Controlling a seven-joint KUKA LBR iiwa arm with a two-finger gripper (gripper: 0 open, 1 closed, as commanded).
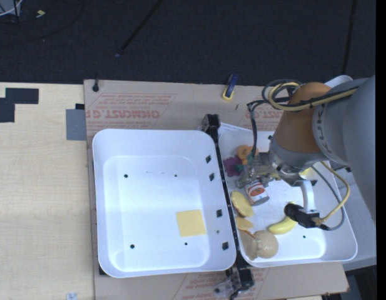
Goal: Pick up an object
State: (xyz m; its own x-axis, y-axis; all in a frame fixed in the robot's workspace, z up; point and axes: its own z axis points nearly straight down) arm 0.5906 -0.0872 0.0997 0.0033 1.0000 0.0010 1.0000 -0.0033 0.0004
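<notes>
Nearest to us, at the near edge of the right shallow white bin [343, 252], we see a round beige lumpy object [263, 245]. Just beyond it, a yellow banana [281, 227] lies near the bin's middle, and a pale yellow wedge-shaped piece [241, 204] lies against the bin's left wall. A small flat tan piece [244, 224] lies between the wedge and the round object.

In the left shallow white bin [111, 167], a flat yellow square tile [191, 223] rests on the floor toward the near right corner.

Farther in, at the middle of the right bin, a small can with a red label [258, 193] stands just beside the wedge. The two-finger gripper [255, 179] sits directly over the can; we cannot tell how it is set or whether it has the can.

Beyond that, near the far left corner of the right bin, we see a purple cluster-shaped object [233, 164] and an orange rounded object [245, 152].

The grey arm with the orange band [305, 120] enters over the right bin's far right corner.
</notes>
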